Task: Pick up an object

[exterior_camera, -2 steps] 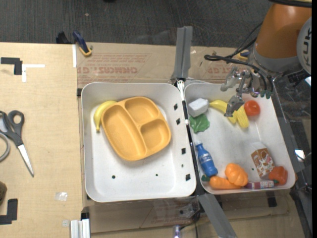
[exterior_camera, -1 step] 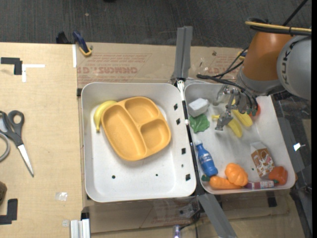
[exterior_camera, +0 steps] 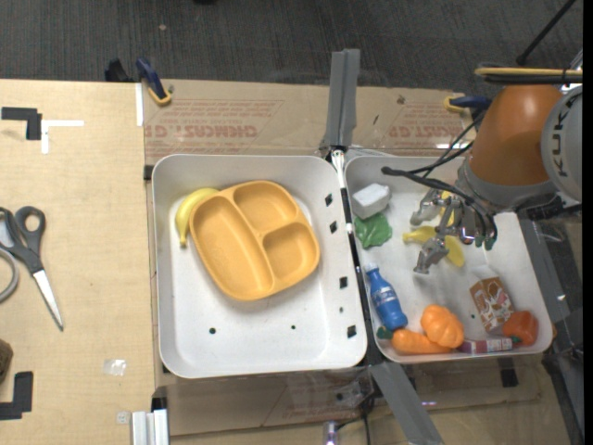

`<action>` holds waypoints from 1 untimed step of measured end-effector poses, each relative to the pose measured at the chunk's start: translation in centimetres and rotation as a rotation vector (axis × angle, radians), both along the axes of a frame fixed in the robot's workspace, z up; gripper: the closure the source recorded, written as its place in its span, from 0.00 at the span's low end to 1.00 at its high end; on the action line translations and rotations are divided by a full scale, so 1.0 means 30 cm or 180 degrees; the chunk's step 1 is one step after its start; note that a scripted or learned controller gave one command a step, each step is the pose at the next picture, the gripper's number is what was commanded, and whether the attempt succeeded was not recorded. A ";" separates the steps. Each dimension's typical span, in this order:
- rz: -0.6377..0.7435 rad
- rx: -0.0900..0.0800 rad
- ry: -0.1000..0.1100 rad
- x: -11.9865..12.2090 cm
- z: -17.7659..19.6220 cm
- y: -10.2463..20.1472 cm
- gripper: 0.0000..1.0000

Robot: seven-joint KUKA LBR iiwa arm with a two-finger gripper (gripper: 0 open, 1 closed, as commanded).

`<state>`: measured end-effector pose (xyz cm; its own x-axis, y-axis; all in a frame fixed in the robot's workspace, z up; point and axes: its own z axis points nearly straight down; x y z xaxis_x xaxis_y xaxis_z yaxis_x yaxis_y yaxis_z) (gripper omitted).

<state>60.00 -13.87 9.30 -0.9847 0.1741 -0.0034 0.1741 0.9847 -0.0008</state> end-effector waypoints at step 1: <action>0.0010 -0.0006 -0.0014 0.005 0.034 0.001 1.00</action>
<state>60.15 -13.82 10.32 -0.9853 0.1708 -0.0080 0.1709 0.9853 -0.0019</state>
